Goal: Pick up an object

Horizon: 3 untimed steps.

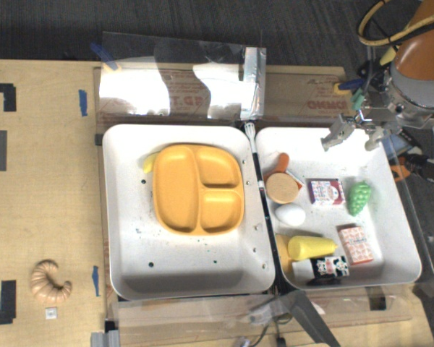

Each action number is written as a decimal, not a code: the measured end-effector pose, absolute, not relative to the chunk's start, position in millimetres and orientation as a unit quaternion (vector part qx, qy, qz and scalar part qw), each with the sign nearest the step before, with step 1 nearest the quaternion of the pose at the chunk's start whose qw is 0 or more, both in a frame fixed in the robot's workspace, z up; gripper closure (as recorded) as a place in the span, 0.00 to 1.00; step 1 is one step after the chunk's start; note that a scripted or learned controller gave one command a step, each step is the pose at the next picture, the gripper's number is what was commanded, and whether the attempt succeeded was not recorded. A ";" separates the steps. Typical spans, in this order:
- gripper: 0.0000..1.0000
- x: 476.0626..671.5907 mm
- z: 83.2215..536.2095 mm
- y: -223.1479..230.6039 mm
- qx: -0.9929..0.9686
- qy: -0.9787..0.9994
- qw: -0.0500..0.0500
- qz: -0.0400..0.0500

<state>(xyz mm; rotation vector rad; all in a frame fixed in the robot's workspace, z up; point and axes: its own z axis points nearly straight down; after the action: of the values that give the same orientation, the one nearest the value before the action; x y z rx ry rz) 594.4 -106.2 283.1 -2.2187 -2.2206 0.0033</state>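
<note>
- Nearest me in the right bin (401,215), a black-and-white carton (324,267) is lying beside a yellow piece (309,248) and a red-patterned box (355,243).
- Mid-bin, a white egg (292,215), a tan round lid (282,188), a small red carton (325,191) and a green bumpy toy (359,198) are sitting apart; I am judging the red carton light, stiff and best pinched across its flat sides.
- The left bin (123,215) is holding a yellow divided tray (198,189).
- Farthest, my claw (356,134) is hovering released over the right bin's far edge, grasping nothing.

glossy yellow plastic tray (198,188) in a smooth white plastic bin (123,215).
</note>
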 end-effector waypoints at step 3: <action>1.00 552.8 97.5 -184.3 -0.690 -0.724 -0.005 -0.003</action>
<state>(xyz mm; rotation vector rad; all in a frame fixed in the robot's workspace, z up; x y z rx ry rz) 552.8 -184.3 97.5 -2.1731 -2.2822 -0.0087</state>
